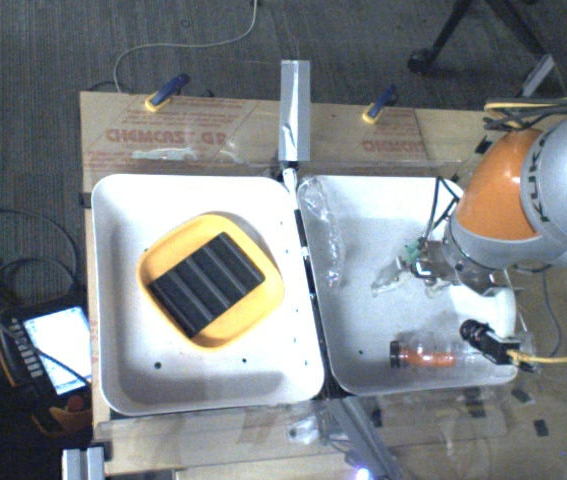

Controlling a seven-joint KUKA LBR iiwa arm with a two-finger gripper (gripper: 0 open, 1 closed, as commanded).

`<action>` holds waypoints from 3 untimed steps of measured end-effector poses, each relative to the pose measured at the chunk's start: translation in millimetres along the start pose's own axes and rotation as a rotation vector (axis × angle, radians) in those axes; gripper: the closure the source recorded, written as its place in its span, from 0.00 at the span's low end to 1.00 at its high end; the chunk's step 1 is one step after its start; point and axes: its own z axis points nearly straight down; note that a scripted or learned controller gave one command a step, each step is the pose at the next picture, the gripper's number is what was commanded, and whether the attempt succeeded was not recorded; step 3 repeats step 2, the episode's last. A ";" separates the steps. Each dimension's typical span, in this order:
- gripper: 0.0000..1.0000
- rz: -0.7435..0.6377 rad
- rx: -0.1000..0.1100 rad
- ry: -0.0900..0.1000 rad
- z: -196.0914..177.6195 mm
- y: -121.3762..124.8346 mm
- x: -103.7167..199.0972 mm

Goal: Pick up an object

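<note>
Lying in the left bin (123, 208), one yellow-and-black object (212, 279), one small bottle (425, 354) in the right bin (363, 218), tool (418, 261) grip unclear.

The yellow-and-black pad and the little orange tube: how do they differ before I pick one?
The yellow pad is much the larger, taking up most of the left bin; the orange tube is small and slim, near the right bin's front wall. The pad is broad, flat, opaque and set at an angle; the tube lies roughly level across the view and looks see-through. Both lie flat, apart from the gripper.

Yellow-black block (212, 280), left bin (113, 268)
</note>
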 end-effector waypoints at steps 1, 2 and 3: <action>0.00 0.253 0.000 -0.005 -69.6 66.1 -30.2; 0.00 0.161 0.001 -0.003 -89.0 -21.4 -49.9; 0.00 0.161 0.001 -0.003 -89.0 -21.4 -49.9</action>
